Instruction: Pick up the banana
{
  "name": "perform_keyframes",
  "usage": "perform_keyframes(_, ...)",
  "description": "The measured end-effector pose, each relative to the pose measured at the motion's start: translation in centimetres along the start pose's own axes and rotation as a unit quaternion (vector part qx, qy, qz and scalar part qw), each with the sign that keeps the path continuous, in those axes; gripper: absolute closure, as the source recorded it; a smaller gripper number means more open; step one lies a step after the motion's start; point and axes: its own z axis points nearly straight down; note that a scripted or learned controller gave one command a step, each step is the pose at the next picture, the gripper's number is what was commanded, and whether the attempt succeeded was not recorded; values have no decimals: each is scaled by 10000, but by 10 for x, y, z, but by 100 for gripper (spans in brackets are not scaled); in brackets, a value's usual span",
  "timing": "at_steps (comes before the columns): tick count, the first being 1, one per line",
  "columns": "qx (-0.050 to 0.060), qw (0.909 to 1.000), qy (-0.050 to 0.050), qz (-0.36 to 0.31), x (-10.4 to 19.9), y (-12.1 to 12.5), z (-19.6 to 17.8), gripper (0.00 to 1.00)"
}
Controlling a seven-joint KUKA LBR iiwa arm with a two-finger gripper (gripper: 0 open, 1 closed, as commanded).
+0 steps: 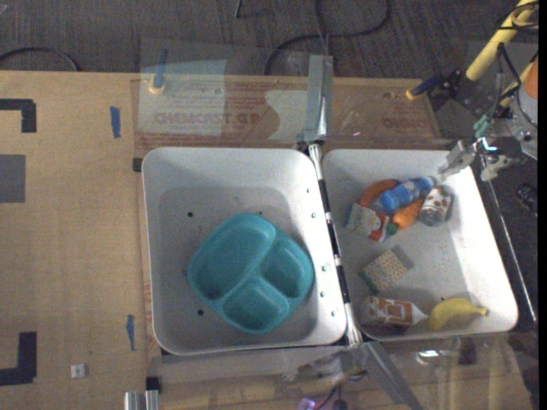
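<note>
1. Counter [68,254]: a tan surface was recorded, with two shallow white bins set side by side upon it.
2. Left bin [167,173]: a teal divided plate [250,272] with three compartments was found lying in it, tilted toward the near right corner.
3. Right bin [479,254]: several items were held in it, listed below.
4. Banana [455,313]: yellow, found lying in the near right corner of the right bin, close against the wall, its stem pointing right.
5. Carton [391,312]: a small red-and-white carton was noted lying on its side just beside the banana, to its left.
6. Checked packet [386,269]: seen near the bin's middle, apart from the banana.
7. Far cluster: a blue bottle [406,194], an orange item [408,213], a can [436,206] and a small pouch [367,221] were grouped together.
8. Gripper [470,154]: seen above the far right corner of the right bin, well apart from the banana. Nothing was seen between its fingers; whether it was released or clenched could not be told.
</note>
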Motion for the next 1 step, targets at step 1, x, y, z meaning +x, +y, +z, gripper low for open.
perform_keyframes(1, 14, 9946, 2, 1038, 11, -13, 32, 0)
